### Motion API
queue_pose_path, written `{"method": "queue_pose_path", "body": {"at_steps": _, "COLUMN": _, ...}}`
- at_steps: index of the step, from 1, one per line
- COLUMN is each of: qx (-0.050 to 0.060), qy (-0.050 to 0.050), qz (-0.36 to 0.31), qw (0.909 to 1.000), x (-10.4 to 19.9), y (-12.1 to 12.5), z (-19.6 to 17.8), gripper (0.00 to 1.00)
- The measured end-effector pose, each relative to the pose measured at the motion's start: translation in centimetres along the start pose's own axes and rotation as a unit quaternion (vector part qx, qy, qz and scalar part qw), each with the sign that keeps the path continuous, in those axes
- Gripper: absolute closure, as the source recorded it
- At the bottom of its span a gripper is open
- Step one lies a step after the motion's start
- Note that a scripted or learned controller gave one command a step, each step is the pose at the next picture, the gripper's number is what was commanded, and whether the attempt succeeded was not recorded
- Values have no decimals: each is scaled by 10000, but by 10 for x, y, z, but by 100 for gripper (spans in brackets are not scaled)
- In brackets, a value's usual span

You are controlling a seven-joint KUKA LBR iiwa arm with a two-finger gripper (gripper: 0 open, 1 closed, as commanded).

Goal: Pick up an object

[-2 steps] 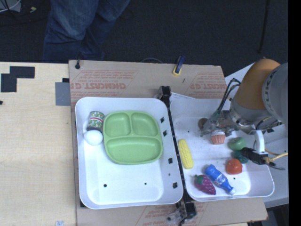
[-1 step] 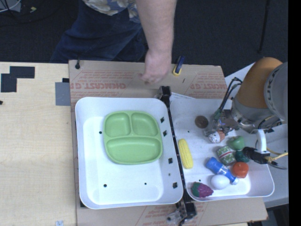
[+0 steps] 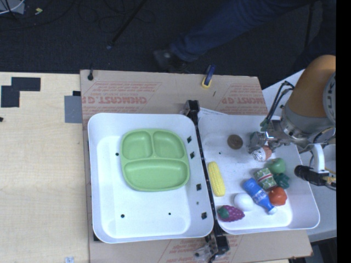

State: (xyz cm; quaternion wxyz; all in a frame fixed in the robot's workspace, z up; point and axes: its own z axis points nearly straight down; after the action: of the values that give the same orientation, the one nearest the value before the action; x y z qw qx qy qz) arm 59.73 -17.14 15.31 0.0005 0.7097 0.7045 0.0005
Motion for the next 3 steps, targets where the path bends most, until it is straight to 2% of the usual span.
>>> {"method": "queue_pose_path", "body": {"at_steps": 1, "qx": -3, "qy": -5, "qz": -17, "qw": 10000, "x": -10, "y": -1, "z": -50, "gripper": 100}}
{"method": "queue_pose_path", "body": {"at_steps": 2, "qx": 1, "qy": 1, "qz": -33, "qw": 10000, "x": -11, "y": 0, "z": -76, "gripper": 100}}
{"method": "queue_pose_path", "body": {"at_steps": 3, "qx": 21, "qy": 14, "qz": -54, "qw": 10000, "x": 43, "y": -9, "z": -85, "gripper": 100}}
